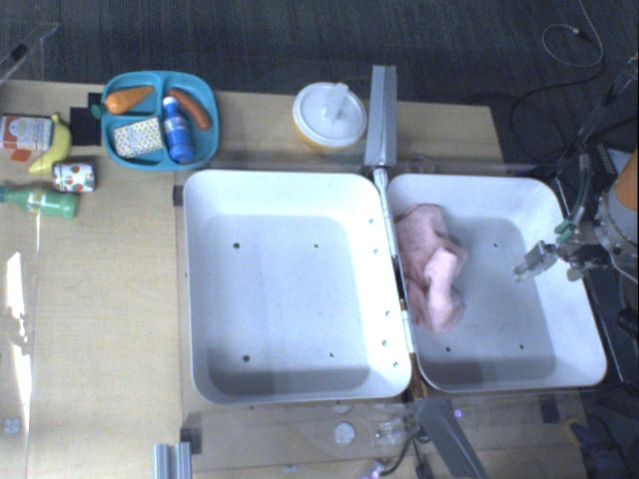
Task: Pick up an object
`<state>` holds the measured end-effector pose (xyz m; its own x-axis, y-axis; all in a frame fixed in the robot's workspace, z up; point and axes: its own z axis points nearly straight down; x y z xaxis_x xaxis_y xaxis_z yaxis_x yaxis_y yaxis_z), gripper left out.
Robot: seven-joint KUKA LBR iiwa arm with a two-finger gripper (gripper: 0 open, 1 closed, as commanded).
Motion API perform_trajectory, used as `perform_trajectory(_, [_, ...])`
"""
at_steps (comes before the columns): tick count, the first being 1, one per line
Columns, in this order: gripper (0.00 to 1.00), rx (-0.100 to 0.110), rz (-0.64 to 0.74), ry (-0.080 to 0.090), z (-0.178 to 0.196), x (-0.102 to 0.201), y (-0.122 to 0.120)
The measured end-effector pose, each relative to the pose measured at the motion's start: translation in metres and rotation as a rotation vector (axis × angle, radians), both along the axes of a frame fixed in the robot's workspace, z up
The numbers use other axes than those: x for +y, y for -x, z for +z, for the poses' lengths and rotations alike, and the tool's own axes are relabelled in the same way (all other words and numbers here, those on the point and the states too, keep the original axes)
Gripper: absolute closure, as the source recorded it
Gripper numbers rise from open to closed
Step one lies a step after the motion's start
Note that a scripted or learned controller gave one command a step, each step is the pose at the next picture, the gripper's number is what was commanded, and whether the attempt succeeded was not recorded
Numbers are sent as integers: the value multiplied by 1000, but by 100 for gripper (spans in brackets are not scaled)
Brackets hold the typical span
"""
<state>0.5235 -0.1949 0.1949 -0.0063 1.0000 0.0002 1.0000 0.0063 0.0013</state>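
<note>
Camera view from above, pincer [547, 258] hanging over right bin [519, 372], fingers parted and holding nothing, pink cloth [431, 264] crumpled by that bin's left wall, well apart from pincer

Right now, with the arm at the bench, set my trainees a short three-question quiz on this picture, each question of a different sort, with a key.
1. True or false: the pink cloth lies in the left bin.
2. Which side of the right bin is the gripper over? A) the side by the divider B) the outer side, away from the left bin
3. Fill in: the cloth lies against the right bin's ___ wall.

Key: 1 false; 2 B; 3 left, the one by the divider.
</note>
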Motion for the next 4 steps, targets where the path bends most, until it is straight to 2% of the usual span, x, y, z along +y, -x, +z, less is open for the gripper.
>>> perform_trajectory(1, [0,-6,45,1,-104,73,-19])
perform_trajectory(2, [0,-12,100,3,-106,89,-79])
perform_trajectory(3, [0,9,380,1,-107,92,-144])
perform_trajectory(4, [0,-3,583,9,-107,99,-134])
